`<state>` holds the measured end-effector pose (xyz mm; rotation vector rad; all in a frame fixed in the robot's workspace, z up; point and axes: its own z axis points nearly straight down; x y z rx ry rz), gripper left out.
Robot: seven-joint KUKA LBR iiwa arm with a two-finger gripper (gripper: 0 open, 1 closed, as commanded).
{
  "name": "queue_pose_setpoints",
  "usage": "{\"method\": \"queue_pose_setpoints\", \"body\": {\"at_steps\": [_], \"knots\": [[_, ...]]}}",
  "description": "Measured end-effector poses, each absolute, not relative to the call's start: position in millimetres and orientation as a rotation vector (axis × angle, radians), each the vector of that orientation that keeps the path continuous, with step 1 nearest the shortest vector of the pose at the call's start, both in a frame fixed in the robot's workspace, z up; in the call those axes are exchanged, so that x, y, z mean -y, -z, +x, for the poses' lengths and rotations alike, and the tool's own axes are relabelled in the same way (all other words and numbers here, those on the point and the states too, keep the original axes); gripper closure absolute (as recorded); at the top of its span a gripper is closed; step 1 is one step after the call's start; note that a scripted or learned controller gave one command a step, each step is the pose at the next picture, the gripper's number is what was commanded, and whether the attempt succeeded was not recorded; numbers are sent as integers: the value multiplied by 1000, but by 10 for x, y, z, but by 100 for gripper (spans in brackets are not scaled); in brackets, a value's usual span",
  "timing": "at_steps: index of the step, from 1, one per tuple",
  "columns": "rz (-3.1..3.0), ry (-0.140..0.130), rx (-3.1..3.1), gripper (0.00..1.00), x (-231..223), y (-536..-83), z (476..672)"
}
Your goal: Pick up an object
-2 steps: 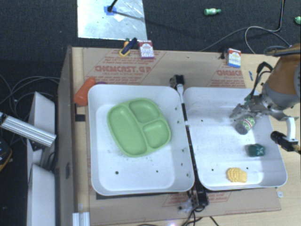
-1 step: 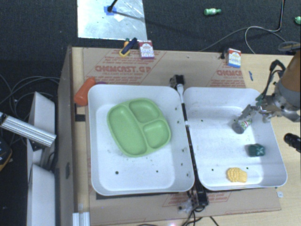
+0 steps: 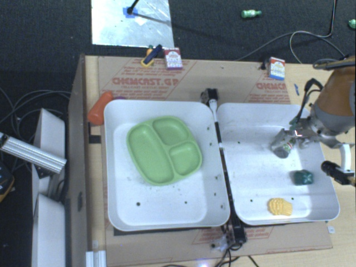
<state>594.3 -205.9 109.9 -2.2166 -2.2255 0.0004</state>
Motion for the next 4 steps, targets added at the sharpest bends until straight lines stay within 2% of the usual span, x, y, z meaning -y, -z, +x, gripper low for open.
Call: {"method": "queue_pose_setpoints", "body": {"at_steps": [1,2,3,4], "knots": [[-2218,2,2228,0,2061,-843,6117],[-2222,3,2228,0,2067,-1412,6067],[-2216,0,2226,0,1876,-1005,5997],[-2218,4,2231,100,1881,-1125,6013]]}}
